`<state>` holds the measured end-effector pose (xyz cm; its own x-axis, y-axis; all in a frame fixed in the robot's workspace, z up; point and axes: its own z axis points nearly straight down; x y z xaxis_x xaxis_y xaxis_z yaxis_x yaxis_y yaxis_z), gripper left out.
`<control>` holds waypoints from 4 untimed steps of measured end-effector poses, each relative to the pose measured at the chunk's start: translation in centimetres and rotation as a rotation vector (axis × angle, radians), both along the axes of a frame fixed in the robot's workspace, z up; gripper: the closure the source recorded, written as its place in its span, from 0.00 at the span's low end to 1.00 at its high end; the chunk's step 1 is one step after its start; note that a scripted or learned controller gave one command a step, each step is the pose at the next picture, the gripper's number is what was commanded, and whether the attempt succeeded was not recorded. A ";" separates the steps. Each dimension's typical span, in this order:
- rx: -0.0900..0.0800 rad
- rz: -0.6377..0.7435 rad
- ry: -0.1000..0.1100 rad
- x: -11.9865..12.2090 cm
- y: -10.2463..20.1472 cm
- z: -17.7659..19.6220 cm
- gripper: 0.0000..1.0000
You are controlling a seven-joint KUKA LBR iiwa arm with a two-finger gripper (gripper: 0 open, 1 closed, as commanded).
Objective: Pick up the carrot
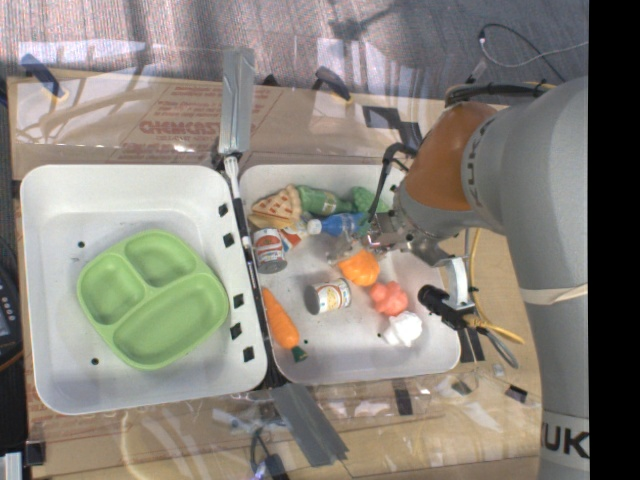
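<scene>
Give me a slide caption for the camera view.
KUKA arm reaches into the right bin; carrot lies by its left wall, green plate in left bin.

The bench [330, 118] is covered with flattened brown cardboard, and one sheet carries faded red printing [180, 126] near its upper edge. Clear plastic film lies over the cardboard and gives bright reflections, mostly along the lower edge [200, 423]. A grey metal bar [234, 108] runs from the top of the bench towards the gap between the two bins, and a similar grey strip [312, 423] lies below. Behind the bench the floor is a grey carpet [200, 13] with a fine ribbed texture; patches of light and dark shadows fall across it
</scene>
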<state>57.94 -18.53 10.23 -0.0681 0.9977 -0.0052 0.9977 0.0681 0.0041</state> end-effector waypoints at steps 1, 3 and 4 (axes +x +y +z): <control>-0.001 -0.047 -0.009 -1.0 1.1 -0.6 1.00; 0.001 -0.044 -0.005 -1.3 5.5 -0.7 1.00; 0.006 0.017 0.006 -2.3 8.3 6.1 1.00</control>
